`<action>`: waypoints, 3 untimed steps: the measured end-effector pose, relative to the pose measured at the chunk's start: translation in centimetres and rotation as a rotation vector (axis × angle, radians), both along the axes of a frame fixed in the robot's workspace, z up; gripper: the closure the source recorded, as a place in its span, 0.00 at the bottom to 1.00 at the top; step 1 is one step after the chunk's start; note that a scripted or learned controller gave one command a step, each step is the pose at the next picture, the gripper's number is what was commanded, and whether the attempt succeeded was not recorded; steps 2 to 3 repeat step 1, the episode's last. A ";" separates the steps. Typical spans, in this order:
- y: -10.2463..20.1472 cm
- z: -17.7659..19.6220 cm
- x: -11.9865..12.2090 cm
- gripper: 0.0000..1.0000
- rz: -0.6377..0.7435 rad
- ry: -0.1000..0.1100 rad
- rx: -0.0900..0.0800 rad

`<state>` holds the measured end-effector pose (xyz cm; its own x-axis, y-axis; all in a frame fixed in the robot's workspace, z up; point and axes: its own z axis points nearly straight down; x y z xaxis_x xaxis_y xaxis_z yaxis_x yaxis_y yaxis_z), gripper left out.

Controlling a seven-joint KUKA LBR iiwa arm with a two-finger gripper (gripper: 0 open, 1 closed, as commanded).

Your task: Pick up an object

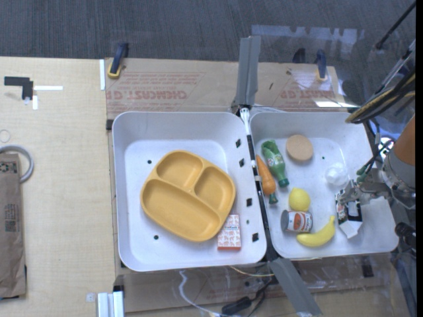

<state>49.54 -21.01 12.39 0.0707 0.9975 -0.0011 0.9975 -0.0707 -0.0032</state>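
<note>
Gripper (348, 207) low over the right bin (370, 246), near its right wall, at the end of the grey arm (396, 183) reaching in from the right. Finger spread hard to read among the dark and white parts at the tip; cannot tell whether open or closed, nor whether anything sits between them. Just left of the tool and slightly below, a yellow banana (317, 234), with a small can (297, 221) touching its upper left end. Left of the tool at about its own height, a lemon (299, 199). Up and to the left, near, a pale translucent lump (336, 174); farther up and left, a round tan disc (300, 148). Farther left still, along the bin's left wall, a green bottle (275, 164) and an orange carrot (266, 177) lying side by side. Well away to the left, in the left bin (125, 177), a yellow divided plate (188, 195) with a small red and white carton (230, 233) at its lower right edge.
</note>
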 end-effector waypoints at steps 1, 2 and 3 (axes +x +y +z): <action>5.8 8.8 -1.8 1.00 -0.152 0.000 -0.001; 5.8 8.8 -1.8 1.00 -0.152 0.000 -0.001; 5.8 8.8 -1.8 1.00 -0.152 0.000 -0.001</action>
